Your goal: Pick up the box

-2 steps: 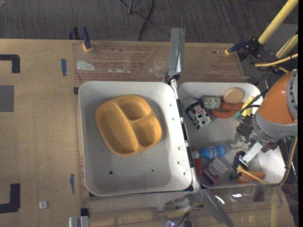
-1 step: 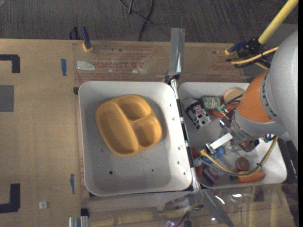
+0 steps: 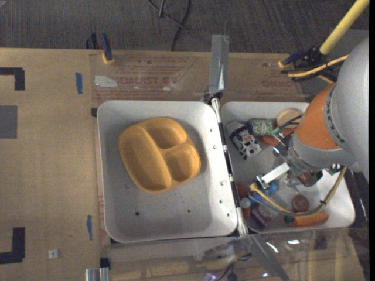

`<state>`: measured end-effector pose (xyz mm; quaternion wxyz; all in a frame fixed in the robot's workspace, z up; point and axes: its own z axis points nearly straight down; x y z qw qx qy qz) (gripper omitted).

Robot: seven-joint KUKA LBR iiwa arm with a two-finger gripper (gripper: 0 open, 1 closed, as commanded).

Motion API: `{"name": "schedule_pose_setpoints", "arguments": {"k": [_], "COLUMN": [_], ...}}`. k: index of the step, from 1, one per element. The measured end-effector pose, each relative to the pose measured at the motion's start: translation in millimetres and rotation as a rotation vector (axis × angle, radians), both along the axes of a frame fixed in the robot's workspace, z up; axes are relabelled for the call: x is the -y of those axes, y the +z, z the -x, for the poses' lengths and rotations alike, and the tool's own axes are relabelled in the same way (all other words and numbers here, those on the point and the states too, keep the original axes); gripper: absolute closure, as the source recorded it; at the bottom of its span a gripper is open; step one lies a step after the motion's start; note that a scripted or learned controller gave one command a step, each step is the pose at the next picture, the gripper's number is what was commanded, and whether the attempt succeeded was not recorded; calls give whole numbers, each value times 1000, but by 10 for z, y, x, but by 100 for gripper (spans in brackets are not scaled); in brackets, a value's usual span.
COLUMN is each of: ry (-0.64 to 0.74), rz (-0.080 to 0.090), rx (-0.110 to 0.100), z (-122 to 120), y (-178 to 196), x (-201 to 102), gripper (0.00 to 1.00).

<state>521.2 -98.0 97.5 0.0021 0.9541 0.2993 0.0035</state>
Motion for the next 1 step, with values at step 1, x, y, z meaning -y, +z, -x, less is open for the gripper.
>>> {"name": "schedule_pose_setpoints", "arguments": {"k": [1], "ry": [0], "rz": [0], "rx": [0], "z": [1], "y": [-1], "x": [-1], "gripper": [0]}}
